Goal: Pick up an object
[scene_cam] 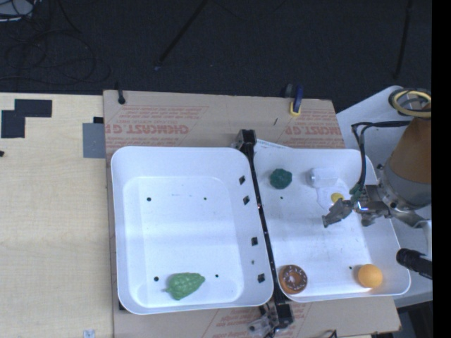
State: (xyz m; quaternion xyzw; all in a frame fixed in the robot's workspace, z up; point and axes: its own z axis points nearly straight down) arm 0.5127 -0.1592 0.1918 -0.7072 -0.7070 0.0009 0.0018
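Closest to me, along the front edge of the right bin (331, 291), I see a chocolate-glazed doughnut (292, 279) and, well to its right, an orange ball (369, 276); the left bin (141, 167) has a light green lumpy object (185, 284) near its front wall. Further back, the hand (347, 211) hangs over the middle of the right bin, reaching in from the right, and I judge its fingers spread, with nothing visibly between them. Just behind it lie a small yellow piece (337, 198) and a pale, clear object (320, 178) that I cannot identify, and a dark green ball (281, 179) sits near the bin's back left. Every object rests on a bin floor, so I judge that nothing is picked up yet: choosing a target, descending, closing and lifting all remain.
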